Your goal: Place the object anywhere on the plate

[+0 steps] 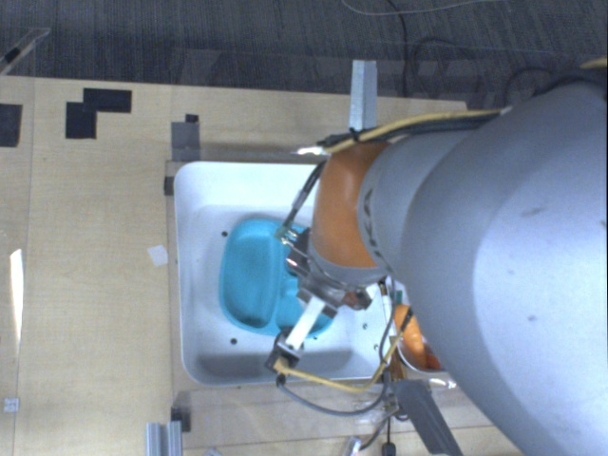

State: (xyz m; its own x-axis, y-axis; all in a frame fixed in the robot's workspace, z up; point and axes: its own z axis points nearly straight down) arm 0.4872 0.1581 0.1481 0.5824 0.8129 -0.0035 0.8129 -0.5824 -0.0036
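Camera view: gripper (306,272) hangs over blue plate (249,274)'s right edge, orange object (415,342) lies farther right beneath arm (494,255); grip state unreadable.

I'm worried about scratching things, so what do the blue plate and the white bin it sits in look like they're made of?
The blue plate looks like plastic: uniform turquoise colour, soft matte sheen, rounded edges. The white bin also seems moulded plastic, smooth and slightly glossy with rounded corners, though coated metal cannot be ruled out.
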